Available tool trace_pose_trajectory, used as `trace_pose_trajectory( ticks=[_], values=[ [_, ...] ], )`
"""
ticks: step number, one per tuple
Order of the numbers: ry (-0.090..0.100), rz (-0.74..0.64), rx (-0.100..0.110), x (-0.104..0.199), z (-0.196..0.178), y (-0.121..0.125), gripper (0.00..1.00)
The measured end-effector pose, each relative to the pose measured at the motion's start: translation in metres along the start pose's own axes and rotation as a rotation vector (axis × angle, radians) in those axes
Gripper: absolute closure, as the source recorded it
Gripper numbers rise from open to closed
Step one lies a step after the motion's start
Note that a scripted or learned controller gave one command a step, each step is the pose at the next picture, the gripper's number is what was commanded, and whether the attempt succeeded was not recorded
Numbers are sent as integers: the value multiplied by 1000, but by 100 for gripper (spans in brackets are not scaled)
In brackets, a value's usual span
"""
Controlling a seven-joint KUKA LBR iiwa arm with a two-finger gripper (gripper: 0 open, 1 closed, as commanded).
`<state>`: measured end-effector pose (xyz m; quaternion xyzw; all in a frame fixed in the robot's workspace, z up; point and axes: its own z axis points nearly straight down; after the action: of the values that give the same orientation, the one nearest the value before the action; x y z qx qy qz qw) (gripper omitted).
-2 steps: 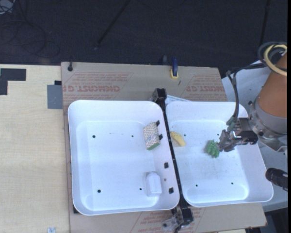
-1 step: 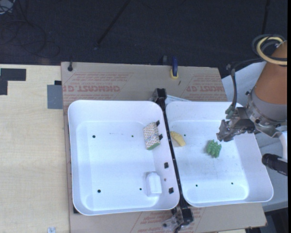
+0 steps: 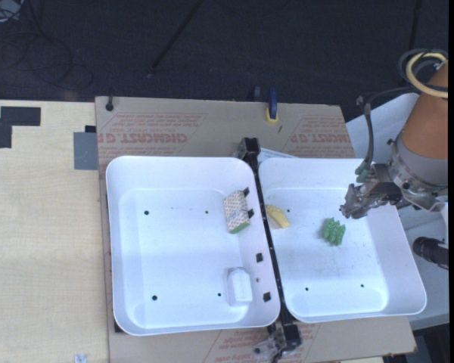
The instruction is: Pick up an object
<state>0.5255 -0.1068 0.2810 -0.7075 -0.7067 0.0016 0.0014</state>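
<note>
A small green bumpy object (image 3: 333, 231) lies in the right bin (image 3: 393, 297), right of its middle. A yellow banana-like piece (image 3: 278, 216) rests at that bin's left wall. In the left bin (image 3: 125, 278) a speckled beige block (image 3: 236, 211) leans near the right wall, and a white object (image 3: 239, 284) sits near the front right corner. My gripper (image 3: 353, 207) hangs over the right bin, just up and to the right of the green object, with nothing seen between its fingers.
A black divider clamp (image 3: 259, 203) runs between the two bins. The bins sit on a cardboard sheet (image 3: 181, 131) with a blue and yellow clip (image 3: 272, 110) at its back edge. Cables (image 3: 367, 134) loop near the arm at the right.
</note>
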Motion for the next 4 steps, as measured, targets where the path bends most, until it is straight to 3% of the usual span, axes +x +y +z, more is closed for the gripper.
trace_pose_trajectory(
  ticks=[2,3,4],
  values=[
    [0,-1,5,-1,-18,0,100],
    [4,-10,1,93,-24,-38,100],
    [3,-12,-6,171,-84,-50,100]
  ],
)
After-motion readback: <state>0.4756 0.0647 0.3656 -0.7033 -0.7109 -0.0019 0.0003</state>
